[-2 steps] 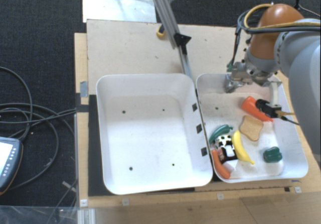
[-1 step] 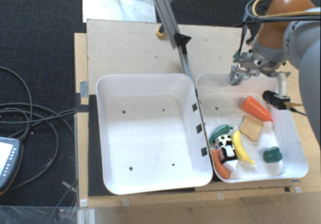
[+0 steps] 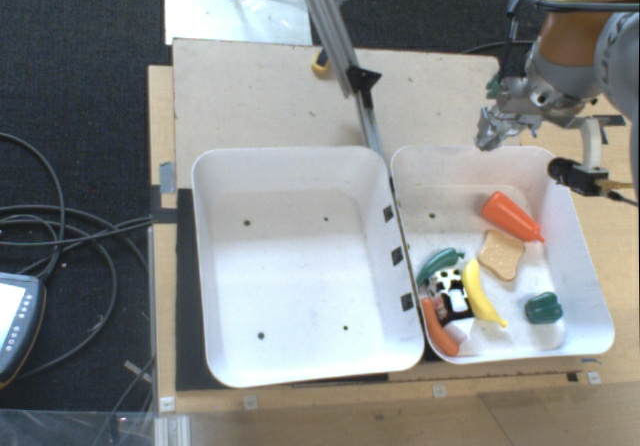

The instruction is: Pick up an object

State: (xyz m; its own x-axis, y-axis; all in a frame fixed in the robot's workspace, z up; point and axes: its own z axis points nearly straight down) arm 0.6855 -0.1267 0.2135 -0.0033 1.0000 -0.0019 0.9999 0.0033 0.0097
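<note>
Dark carpet surrounds a pale wooden bench [image 3: 270,99] carrying two shallow white bins side by side. Left bin [image 3: 215,334]: bare white floor with small dark dots. Right bin [image 3: 580,254]: all objects gathered toward its near half. Orange carrot [image 3: 512,217] lies slantwise, highest in the cluster; slice of toast [image 3: 501,255] just below it, touching or nearly so. Yellow banana [image 3: 482,298] sits left of the toast; a black-and-white item [image 3: 452,294] is pressed against the banana's left side. Green leafy piece [image 3: 440,261] above that, red-orange piece [image 3: 438,325] along the dividing wall. Dark green pepper [image 3: 543,308] apart at the near right. Gripper [image 3: 492,133] hangs over the right bin's far rim, well apart from every object; whether clenched or released, cannot tell. Cables [image 3: 60,229] on the carpet at left
</note>
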